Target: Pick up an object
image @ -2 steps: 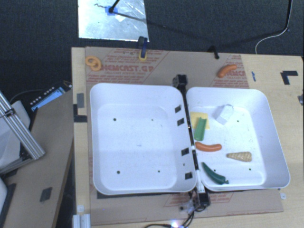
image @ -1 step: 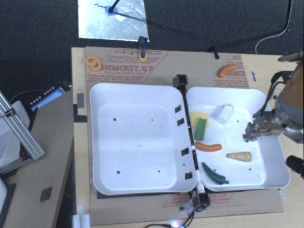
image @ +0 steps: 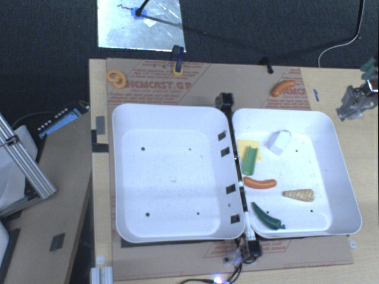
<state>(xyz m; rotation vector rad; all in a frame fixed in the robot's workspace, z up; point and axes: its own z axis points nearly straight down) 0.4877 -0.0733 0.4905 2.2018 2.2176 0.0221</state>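
On the tabletop (image: 65, 176), the left bin (image: 172, 170) sits touching the right bin (image: 328, 158), which holds a yellow block (image: 249, 145), green pickle (image: 250, 160), white cube (image: 279, 141), sausage (image: 259, 183), cone (image: 298, 194) and a dark green pepper (image: 267, 216). Off at the right edge, the gripper (image: 355, 102) hovers outside the bins; honestly can't tell whether it's open or shut.
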